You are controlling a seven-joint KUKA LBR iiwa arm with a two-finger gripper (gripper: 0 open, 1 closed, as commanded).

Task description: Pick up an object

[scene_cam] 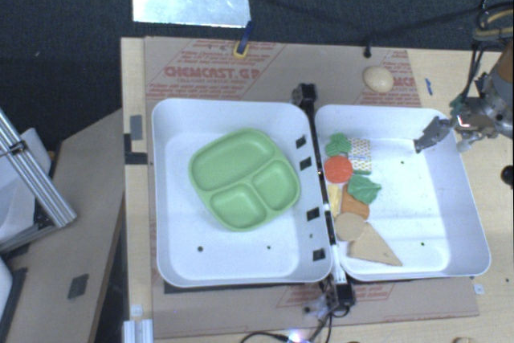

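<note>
Camera view: gripper (431,134) hangs over right bin (450,213), far edge (jaw state can't be made out). Toy food (353,197) clustered along that bin's left wall. Green plate (245,178) in left bin (177,253).

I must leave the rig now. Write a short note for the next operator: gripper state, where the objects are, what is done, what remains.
Gripper: above the right white bin, near its far right corner, nothing between the fingers.
Objects: small toy food pieces bunched along that bin's left wall, among them a round red piece and a tan wedge.
Left white bin: holds a green divided plate.
Done: nothing picked.
Left: reach the pile, grasp one piece, lift.
</note>
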